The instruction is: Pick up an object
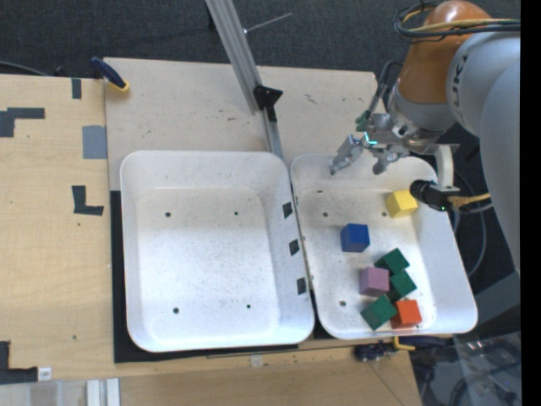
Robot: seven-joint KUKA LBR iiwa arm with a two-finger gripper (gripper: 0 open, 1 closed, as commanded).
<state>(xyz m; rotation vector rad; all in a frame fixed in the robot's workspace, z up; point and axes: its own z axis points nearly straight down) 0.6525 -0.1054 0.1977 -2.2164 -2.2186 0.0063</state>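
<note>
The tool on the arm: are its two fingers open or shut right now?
Open. The tool hangs over the far end of the right bin, its two fingers spread apart with bare bin floor showing between them and nothing held.

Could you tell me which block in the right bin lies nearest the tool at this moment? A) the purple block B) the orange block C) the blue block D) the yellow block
D: the yellow block sits near the bin's upper right edge, just below the tool, while the blue block, purple block and orange block lie farther down the right bin.
</note>
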